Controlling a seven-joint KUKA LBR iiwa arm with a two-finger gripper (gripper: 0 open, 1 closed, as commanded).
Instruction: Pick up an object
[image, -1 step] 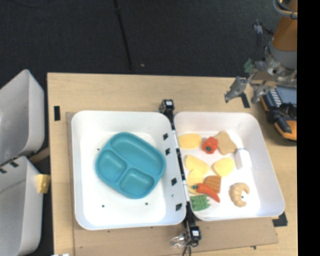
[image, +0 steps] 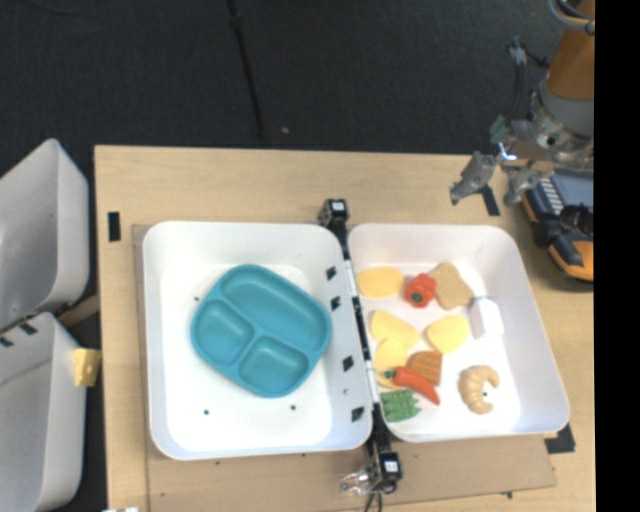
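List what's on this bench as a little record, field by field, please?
left bin: holds a blue divided plate
right bin: toy food, including a red pepper, croissant, carrot and several yellow pieces
gripper: above the bench beyond the right bin, holding nothing
task progress: nothing picked up yet

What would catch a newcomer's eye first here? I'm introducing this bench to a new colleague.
The blue divided plate stands out most, lying alone in the left bin. Next comes the colourful cluster of toy food in the right bin: a red pepper, a croissant, a carrot and yellow pieces. The gripper hangs above the bench beyond the right bin's far edge.
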